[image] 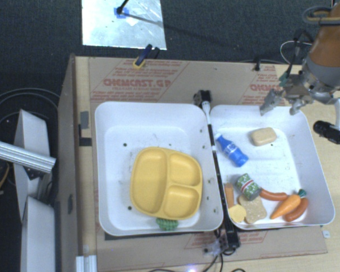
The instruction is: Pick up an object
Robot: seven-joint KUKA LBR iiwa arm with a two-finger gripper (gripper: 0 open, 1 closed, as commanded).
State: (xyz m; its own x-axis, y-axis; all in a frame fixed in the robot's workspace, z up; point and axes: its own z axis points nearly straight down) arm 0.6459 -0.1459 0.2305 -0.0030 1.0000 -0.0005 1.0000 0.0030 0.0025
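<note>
While its fingers spread, the gripper [283, 103] hovers above the right bin's [314, 152] far rim

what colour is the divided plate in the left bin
Yellow: the divided plastic plate shows best in the camera view.

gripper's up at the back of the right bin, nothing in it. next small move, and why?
Probably lower the gripper forward onto the tan block: its fingers are spread with nothing between them, and that block lies nearest, apart from the other items.
</note>
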